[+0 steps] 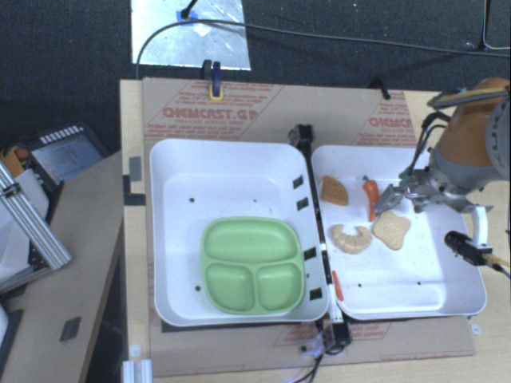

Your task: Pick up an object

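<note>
Bench (263,102) bearing two white bins (231,174) (399,294) side by side

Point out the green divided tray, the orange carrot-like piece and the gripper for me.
green divided tray (252,246): camera view, left bin, on its large upper compartment.
orange carrot-like piece (370,198): camera view, right bin, on its middle.
gripper (389,200): camera view, right bin, midway between its fingertips.

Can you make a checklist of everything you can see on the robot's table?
Surface: two white bins, left bin and right bin, on a brown board.
Job's things: orange carrot, brown wedge, pale curled piece, tan slice, all in the right bin.
Clutter: green divided tray in the left bin.
Grippers: gripper low beside the carrot.
Cables: black cable behind the board.
Surroundings: dark floor, shiny plate.
</note>
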You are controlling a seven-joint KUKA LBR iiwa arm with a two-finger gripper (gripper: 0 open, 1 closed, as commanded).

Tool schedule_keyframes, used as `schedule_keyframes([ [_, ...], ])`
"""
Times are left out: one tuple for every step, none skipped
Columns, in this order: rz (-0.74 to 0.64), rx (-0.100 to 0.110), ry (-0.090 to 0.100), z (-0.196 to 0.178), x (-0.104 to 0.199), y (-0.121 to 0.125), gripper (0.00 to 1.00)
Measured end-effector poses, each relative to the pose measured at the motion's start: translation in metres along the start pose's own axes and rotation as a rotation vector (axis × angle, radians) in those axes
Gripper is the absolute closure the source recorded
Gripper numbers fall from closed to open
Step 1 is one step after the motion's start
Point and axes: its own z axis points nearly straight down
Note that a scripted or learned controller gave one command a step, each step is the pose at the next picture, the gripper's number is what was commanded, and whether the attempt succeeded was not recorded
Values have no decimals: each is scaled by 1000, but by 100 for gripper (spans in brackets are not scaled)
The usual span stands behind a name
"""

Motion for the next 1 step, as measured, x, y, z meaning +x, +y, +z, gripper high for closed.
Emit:
schedule_keyframes([
  [2,0,0,32,1,0,0],
])
